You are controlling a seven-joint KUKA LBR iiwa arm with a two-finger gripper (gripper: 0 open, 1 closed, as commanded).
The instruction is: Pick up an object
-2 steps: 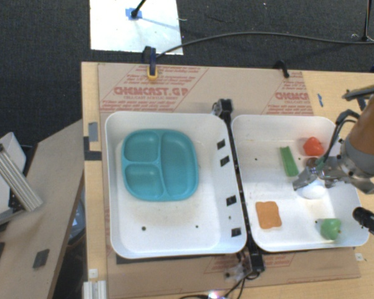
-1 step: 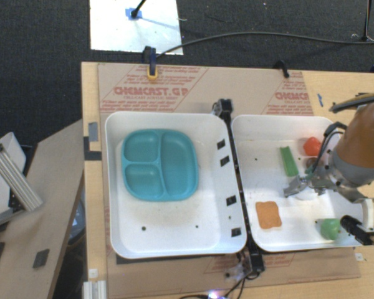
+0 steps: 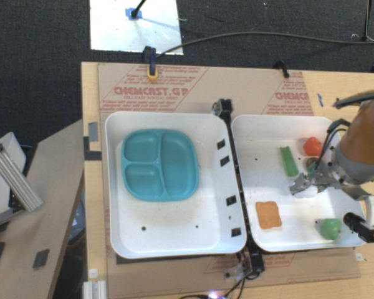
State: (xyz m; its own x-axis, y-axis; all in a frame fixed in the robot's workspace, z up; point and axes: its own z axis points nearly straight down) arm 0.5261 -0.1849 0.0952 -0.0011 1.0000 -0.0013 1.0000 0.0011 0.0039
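Note:
In the right bin point(image 3: 262, 136) lie a green stick point(image 3: 288, 161), a red-orange lump point(image 3: 312, 146), an orange square slab point(image 3: 268, 215) and a round green object point(image 3: 329, 228). My gripper point(image 3: 301, 186) reaches in from the right and hangs low over the bin's middle. It is just below the green stick's near end and up and to the right of the orange slab. Nothing shows held in it. The arm covers part of the bin's right side.
The left bin point(image 3: 121, 229) holds a teal divided plate point(image 3: 159, 165). A ridge with black clips point(image 3: 230, 167) separates the two bins. The bench's cardboard sheet point(image 3: 174, 89) lies behind the bins.

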